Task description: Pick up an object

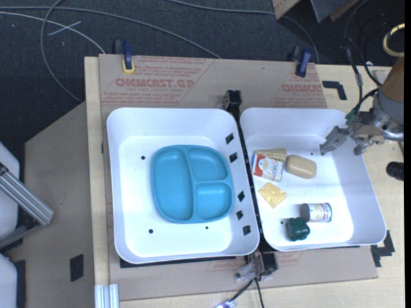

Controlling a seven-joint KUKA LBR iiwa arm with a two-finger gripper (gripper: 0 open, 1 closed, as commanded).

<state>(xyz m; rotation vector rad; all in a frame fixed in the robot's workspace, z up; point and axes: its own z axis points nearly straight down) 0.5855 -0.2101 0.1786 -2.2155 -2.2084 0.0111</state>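
Right now your gripper [350, 140] hangs over the far right part of the right bin [366, 191], fingers spread apart with nothing between them. You have not picked anything yet; I judge this as the approach stage.

Things on offer, all in the right bin:
- tan roll [300, 166], lying just right of the red-and-white packet [268, 164], the two touching or nearly so
- yellow cheese wedge [272, 194], below the packet
- small can [317, 212] on its side, toward the near edge
- dark green lump [297, 228], just left of and below the can

The left bin [122, 172] has a blue divided plate [192, 183]; flat and wide, a poor bet for two fingers.

Advice: go for the roll. It is nearest your gripper and looks rounded and soft enough to take. Come straight down, centred on it, and close across its short width so the fingers clear the packet. The can would likely roll if nudged; the wedge sits low and thin.

Pose: the arm [392, 95] enters from the right edge, wrist over the bin's right wall, fingers reaching left and down toward the bin floor, well apart from every item.
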